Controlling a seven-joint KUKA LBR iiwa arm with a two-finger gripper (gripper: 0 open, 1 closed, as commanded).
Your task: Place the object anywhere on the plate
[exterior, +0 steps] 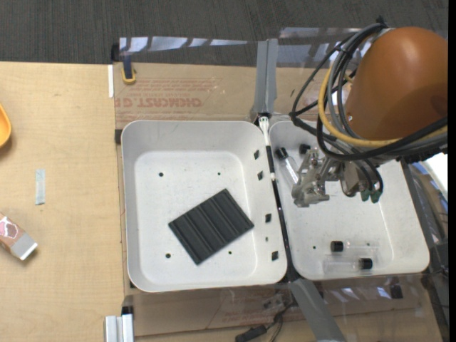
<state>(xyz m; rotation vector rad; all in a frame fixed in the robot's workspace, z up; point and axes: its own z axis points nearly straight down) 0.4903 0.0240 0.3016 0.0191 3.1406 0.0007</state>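
Diagonally on the floor of the left bin: dark ribbed slab, flat, grooves along its length, one corner toward the bin's middle wall, clear of every wall. Nothing touching or resting on it. Scattered around it on the white floor, a few small dark spots.

Just beside, across the shared divider, the right bin. Above its upper left part, near the divider, the gripper, metallic, pointing down and well apart from the slab. Open or closed: cannot tell, too cluttered by metal parts and wiring. Nothing visibly held.

Over the gripper, the arm's orange band, large and rounded, with black and yellow cables looping round its left side. Toward the right bin's near edge, two small black pieces, close together and apart from the gripper.

Under both bins, a brown cardboard sheet with faint reversed red lettering. Left of that, the pale wooden bench, bearing a small grey strip, a white-and-reddish block near the left edge, and part of an orange thing cut off by the edge.
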